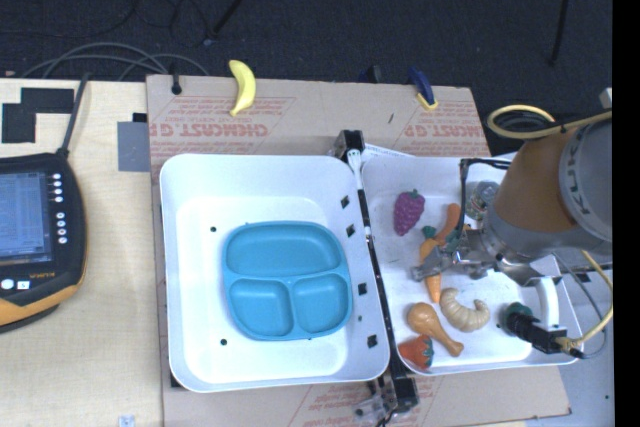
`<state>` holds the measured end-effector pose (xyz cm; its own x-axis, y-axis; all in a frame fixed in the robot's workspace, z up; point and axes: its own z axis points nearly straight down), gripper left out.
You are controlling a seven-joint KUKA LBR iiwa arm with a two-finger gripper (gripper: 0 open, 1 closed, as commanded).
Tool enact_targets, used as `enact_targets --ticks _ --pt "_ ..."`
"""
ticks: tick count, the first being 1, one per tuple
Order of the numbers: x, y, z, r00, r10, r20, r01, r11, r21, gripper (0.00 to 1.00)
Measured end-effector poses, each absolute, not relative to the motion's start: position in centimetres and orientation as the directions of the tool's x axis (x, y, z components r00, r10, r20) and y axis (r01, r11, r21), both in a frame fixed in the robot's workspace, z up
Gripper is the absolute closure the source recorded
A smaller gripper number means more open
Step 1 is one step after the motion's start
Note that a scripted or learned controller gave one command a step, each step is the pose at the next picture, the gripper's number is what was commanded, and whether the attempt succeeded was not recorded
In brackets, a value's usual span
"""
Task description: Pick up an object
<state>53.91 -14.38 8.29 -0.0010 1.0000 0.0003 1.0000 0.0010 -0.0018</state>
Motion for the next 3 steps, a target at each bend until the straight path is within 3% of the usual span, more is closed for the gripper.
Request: enact_targets --ticks 1,2,3 --pt "60.3 -12.3 8.8 -0.004 1.000 0.001 1.000 0.004 0.002 0.00" --pt "60.0 -12.5 9.7 -0.001 1.000 0.002 1.000 0.001 -0.004 1.00" --pt "58.7 0.0 24.0 -0.013 1.000 0.005 1.000 0.013 0.010 1.00"
